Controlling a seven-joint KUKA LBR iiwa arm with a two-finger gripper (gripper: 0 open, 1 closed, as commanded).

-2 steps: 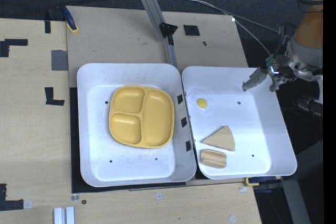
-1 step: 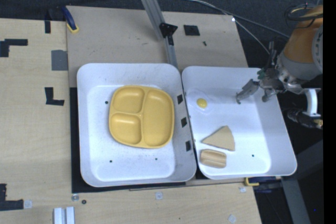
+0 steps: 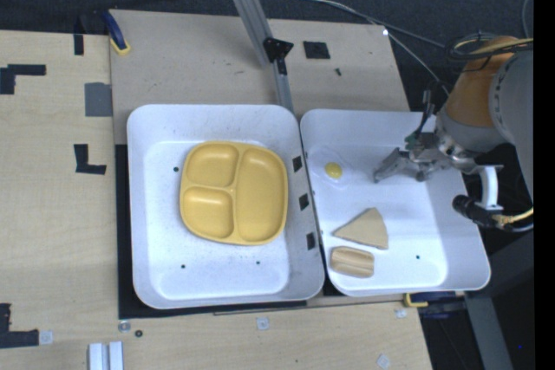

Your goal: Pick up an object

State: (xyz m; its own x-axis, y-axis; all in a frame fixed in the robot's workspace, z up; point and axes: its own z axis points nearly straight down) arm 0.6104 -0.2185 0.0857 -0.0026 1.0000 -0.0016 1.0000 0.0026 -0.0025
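The arm is reached in from the right over the right bin, wrist bent down. The pincer is spread, pinching nothing, just right of the yellow disc. The wedge and block are lying below the disc.

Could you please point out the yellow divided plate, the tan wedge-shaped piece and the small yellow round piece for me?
yellow divided plate [image 3: 234, 191]: camera view, left bin, on the ridge where its compartments meet.
tan wedge-shaped piece [image 3: 365, 230]: camera view, right bin, on its flat top face.
small yellow round piece [image 3: 334, 172]: camera view, right bin, on its centre.
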